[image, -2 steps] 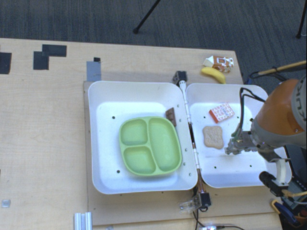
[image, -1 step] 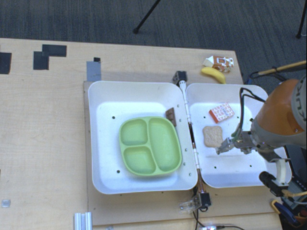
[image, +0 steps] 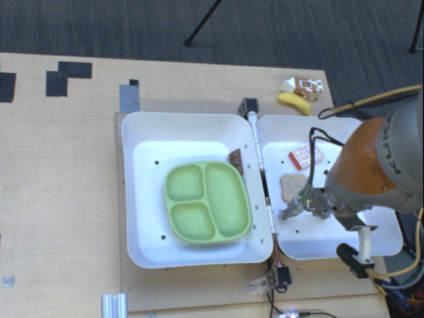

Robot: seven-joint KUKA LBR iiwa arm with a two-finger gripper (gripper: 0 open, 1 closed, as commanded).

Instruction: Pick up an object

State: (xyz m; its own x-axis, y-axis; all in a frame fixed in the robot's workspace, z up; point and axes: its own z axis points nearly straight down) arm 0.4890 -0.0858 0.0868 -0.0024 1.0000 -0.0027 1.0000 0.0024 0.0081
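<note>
Fingers [image: 291,211] sit low in the right bin [image: 391,240], just beside a tan slab [image: 291,186]; whether they are spread or closed I cannot tell. One pale wood counter [image: 59,177] on dark grey carpet [image: 132,18] carries two white bins. The left bin [image: 142,177] holds one green three-part plate [image: 207,203] and one brown scrap [image: 235,156], the right holds one red-checked card [image: 305,156], and one banana [image: 294,102] lies on the counter behind.

The grey arm [image: 397,144] with its orange band [image: 361,161] reaches in from the right, wrist bent downward, tool [image: 291,211] pointing left and low.
</note>
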